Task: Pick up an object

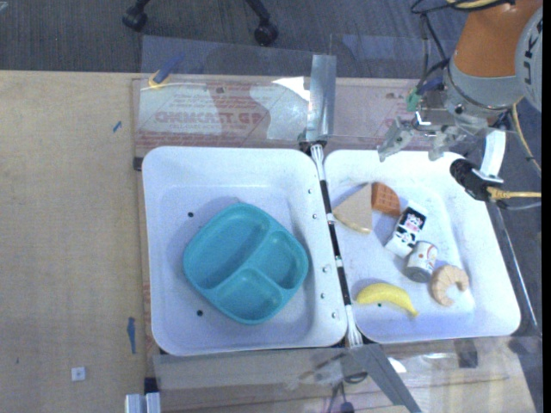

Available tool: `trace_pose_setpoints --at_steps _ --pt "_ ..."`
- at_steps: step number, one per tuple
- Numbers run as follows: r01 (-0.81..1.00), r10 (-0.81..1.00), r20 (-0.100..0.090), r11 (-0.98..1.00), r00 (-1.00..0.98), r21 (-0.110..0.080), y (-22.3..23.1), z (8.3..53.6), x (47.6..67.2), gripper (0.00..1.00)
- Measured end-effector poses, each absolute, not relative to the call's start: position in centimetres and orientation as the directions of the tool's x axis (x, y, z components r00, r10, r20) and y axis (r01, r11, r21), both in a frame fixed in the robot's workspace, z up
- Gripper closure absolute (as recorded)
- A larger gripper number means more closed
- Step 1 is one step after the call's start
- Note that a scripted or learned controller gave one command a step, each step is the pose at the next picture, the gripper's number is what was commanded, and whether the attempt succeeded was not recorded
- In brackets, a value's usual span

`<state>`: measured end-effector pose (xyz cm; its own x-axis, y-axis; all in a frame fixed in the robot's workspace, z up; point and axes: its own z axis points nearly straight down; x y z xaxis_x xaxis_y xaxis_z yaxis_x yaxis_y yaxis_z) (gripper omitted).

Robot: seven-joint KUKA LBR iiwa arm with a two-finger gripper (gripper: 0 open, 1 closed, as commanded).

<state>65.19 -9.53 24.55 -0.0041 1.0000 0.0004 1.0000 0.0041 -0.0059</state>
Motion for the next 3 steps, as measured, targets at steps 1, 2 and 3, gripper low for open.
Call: trace_pose_setpoints --at_steps 1,2,3 --pt "1.000 1.000 0.001 0.003 -0.003 -0.005 -9.1 13.7 64.9 0.00" --pt "1.000 1.000 0.003 0.003 -0.003 0.017 -10.8 9.6 64.3 0.00" --pt "1.000 1.000 -0.002 0.001 0.000 0.018 -11.2 10.1 64.4 1.00"
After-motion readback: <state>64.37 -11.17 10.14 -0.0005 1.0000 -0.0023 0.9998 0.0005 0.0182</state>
